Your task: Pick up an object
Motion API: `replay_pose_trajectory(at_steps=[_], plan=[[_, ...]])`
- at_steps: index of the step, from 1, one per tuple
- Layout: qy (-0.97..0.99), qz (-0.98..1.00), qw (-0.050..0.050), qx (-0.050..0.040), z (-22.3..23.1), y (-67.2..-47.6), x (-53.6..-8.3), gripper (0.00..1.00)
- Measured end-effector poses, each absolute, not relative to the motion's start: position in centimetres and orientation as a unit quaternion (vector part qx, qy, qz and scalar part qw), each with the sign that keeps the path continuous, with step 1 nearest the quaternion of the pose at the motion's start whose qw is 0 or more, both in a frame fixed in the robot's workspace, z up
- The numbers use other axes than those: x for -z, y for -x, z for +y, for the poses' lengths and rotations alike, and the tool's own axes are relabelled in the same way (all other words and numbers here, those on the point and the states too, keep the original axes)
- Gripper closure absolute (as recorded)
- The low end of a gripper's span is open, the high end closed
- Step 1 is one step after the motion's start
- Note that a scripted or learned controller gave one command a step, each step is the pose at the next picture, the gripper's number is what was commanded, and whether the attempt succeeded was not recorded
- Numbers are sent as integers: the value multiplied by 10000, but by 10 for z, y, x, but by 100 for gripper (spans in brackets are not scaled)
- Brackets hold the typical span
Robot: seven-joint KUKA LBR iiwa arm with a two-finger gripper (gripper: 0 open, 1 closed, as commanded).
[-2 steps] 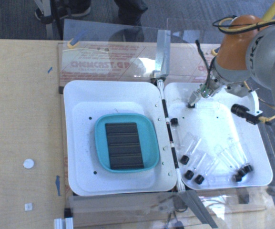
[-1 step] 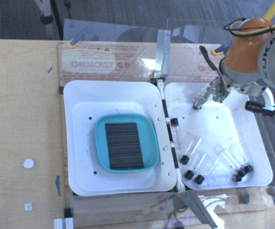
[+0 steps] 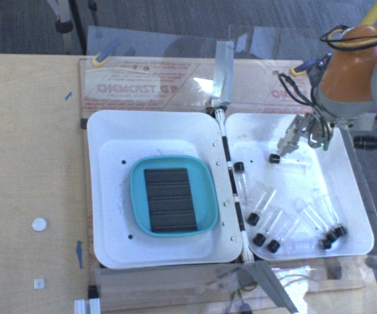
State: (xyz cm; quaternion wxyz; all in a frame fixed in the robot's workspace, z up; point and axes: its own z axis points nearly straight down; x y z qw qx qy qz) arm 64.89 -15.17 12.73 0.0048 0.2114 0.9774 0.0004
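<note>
Claw [image 3: 304,136] hovering over right bin [image 3: 361,205], finger spread unreadable, nothing visibly held. Nearest vial [image 3: 291,159] lies just below-left; others clustered further below. Risk: clear, round tubes roll or slip out of a pinch.

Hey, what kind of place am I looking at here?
Probably a robotics lab bench set up for bin picking: a robot arm reaches over two white bins, one bearing clear vials, the other a teal tray.
</note>
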Motion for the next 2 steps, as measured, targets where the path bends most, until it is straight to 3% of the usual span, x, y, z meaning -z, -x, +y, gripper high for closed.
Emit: replay_pose_trajectory(at_steps=[1,2], plan=[[-748,9972,40,-4,-148,-646,-88,100],[645,9979,63,8,-189,-663,-88,100]])
